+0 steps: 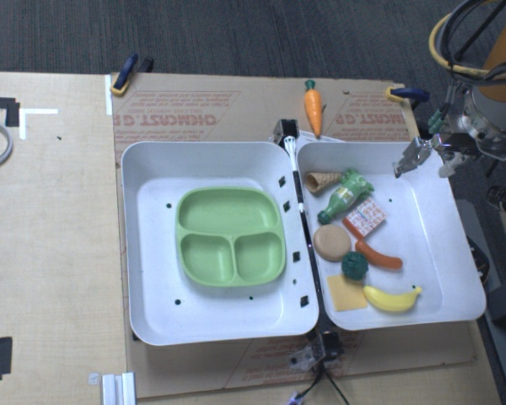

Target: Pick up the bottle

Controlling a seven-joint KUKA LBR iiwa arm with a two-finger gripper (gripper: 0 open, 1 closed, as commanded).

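Hovering at the right bin's (455,226) far right corner, my gripper (423,160) holds nothing; can't tell jaw state. Green bottle (346,195) lies tilted between cone (323,180) and card (367,218). I'd straddle its narrow body crosswise, clear of both.

I see a glossy green plastic bottle (343,196), smooth white plastic bins (143,251), matt brown cardboard (194,112) beneath

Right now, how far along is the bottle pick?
Nothing looks done yet: the green bottle lies in the right bin among the toy food, beside the cone and the red-and-white card. The gripper hangs above that bin's upper right corner with nothing between its fingers. Left to do: move over the bottle, descend, grasp and lift.
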